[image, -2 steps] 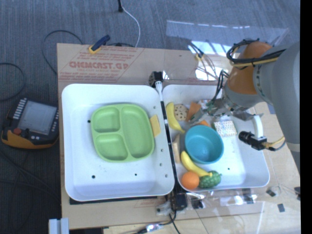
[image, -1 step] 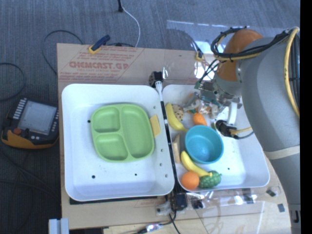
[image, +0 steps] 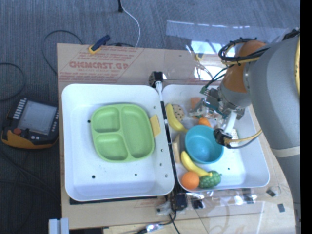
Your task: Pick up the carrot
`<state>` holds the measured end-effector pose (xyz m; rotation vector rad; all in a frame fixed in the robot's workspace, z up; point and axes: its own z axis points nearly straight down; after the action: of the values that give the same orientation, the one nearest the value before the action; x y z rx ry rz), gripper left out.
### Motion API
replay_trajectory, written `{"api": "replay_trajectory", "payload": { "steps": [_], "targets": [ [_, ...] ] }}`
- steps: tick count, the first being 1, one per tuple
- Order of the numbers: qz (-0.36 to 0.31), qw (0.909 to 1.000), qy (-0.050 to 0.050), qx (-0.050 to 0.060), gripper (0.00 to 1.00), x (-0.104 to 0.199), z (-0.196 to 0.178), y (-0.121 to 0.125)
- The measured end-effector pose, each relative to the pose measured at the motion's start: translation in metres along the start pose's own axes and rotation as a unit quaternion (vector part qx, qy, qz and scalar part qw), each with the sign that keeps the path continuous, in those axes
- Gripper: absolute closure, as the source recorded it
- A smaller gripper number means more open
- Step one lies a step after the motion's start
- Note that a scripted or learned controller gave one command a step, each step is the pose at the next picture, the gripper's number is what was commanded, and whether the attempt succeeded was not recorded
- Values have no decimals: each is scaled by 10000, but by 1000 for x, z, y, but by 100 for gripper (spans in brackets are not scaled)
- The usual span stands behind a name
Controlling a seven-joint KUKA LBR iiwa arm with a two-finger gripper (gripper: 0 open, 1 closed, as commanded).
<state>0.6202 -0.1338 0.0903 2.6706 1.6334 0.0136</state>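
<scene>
The broccoli (image: 210,180) and the orange (image: 190,180) lie at the near edge of the right bin (image: 253,169). The carrot (image: 204,123) (partly hidden) lies just behind the blue bowl (image: 204,144), under the gripper (image: 210,112). The green plate (image: 121,132) is in the left bin (image: 78,179).

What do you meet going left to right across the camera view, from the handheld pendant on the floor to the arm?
Pendant with screen → left white bin → green divided plate → small yellow block → blue bowl → gripper → grey arm.
</scene>
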Motion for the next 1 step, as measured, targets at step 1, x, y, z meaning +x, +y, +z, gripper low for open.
{"api": "replay_trajectory", "payload": {
  "steps": [1],
  "targets": [
    [-9,10000,-21,-8,0,2,-1,-25]
  ]
}}
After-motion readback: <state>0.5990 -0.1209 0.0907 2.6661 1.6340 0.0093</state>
